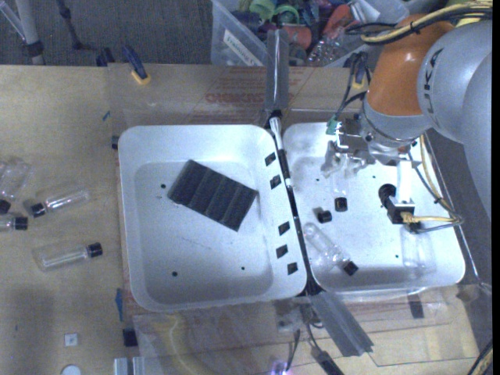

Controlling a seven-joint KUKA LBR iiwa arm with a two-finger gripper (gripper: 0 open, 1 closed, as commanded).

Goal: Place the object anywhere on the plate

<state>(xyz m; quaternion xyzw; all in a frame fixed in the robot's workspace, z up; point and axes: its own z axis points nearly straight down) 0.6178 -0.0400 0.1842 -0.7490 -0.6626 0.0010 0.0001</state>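
A: End effector (pixel 341 161) sits over the back of the right bin (pixel 449 268), hanging below the grey arm (pixel 461 69) with its orange band (pixel 400 73). Can't tell its state, it's a pale blur against the white floor.

B: Task thing?

A: Clear vial (pixel 328 248) with a black cap, lying on its side at the front left of the right bin, close to the divider (pixel 287 201). It's apart from the end effector and toward the near edge, with nothing touching it.

B: Plate?

A: Dark ribbed plate (pixel 213 194), a flat rectangle with parallel grooves, matte charcoal. It lies skewed in the middle of the left bin (pixel 144 283), well apart from the vial, with the divider between them.

B: Materials?

A: Bins are shallow white plastic with rounded corners and a slightly glossy floor. The vial is see-through, glass or plastic, I can't say which, and cylindrical. A few small black bits (pixel 341 204) lie on the right bin's floor between the end effector and the vial. The divider carries a row of small black tabs.

B: Outside the bins?

A: The desk (pixel 55 116) is pale wood. Three more capped clear vials (pixel 66 253) lie to the left of the bins. A clear tub of coloured objects (pixel 301 10) sits at the back.
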